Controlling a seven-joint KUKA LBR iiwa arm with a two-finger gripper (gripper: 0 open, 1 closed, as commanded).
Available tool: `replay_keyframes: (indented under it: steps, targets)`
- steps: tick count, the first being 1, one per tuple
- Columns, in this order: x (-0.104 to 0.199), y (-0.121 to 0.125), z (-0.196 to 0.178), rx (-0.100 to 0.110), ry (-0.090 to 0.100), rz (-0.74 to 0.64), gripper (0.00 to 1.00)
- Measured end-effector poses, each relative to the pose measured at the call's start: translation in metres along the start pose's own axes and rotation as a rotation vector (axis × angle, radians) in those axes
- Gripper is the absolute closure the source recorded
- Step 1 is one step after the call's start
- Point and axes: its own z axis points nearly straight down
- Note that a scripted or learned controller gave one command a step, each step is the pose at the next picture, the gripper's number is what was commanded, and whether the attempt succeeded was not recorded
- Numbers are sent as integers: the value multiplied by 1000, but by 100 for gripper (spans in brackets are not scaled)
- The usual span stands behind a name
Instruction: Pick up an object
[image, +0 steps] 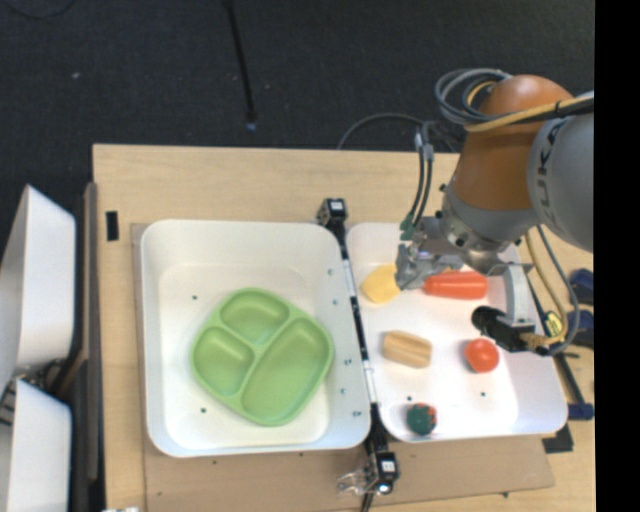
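**My gripper low over the right bin, among the toy food**

From the camera above the bench, I reach in from the right, my grey arm (560, 180) with its orange band (505, 140) hanging over the right bin (530, 405). My gripper (412, 268) sits low at the bin's upper left part, beside the divider between the two bins. From this angle my wrist covers much of the fingers, so I cannot tell whether they stand apart or together, and I see nothing plainly caught between them.

Just beside my gripper, toward the divider, lies a yellow piece (380, 286); it looks to be touching or nearly touching my fingertip area. On the other side, just to the right, lies an orange carrot-like piece (456, 287), stretched sideways. Below these, near the middle of the bin, rests a tan block (407, 349). To its right sits a small red-orange round piece (482, 355), close to a black fitting (497, 327). Near the bin's lower edge lies a dark green and red ball-like piece (421, 419).

The left bin (170, 420) holds a green divided plate (262, 356), three compartments, lying flat, well apart from my gripper.
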Motion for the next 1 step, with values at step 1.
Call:
replay_keyframes:
  steps: [1]
  targets:
    - [57, -6, -8, -2, 3, -4, 100]
